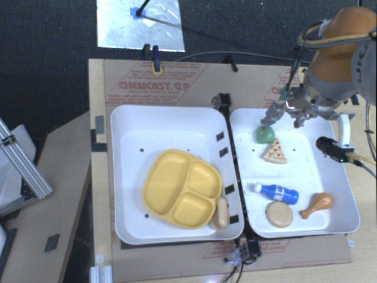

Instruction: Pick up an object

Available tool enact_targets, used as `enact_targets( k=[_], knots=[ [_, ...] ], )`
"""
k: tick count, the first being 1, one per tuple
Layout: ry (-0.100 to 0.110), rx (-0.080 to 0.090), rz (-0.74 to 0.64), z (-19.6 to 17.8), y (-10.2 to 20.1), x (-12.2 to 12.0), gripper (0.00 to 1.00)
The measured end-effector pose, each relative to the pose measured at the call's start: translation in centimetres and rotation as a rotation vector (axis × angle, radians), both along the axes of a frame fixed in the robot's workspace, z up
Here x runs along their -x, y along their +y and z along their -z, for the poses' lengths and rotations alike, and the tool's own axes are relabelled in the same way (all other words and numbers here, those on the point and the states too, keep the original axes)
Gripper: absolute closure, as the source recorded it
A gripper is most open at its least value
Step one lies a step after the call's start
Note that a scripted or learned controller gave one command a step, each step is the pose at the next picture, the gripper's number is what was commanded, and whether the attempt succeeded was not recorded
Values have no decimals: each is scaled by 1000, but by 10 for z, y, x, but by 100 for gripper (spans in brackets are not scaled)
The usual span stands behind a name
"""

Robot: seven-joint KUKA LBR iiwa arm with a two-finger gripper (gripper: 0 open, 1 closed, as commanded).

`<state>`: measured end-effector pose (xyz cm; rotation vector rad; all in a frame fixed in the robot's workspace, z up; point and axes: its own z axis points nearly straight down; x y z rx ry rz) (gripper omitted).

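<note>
Down at the near edge sit a round biscuit and drumstick, untouched; further back the pincer hovers spread open, just above a green object in the right bin; nothing gripped, lift not yet done.

The arm is cut off by the picture's right edge. The gripper hangs over the right bin's far edge, its jaws too blurred to judge. One finger overlaps the top of the green object, whose kind is too small to tell. The yellow tray partly hides the beige piece at the left bin's near edge.
</note>
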<state>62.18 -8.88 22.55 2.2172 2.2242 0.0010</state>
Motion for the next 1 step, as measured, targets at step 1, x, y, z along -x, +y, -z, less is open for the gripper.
enact_targets(
  k=[1],
  knots=[
    [2,0,2,42,-2,0,0]
  ],
)
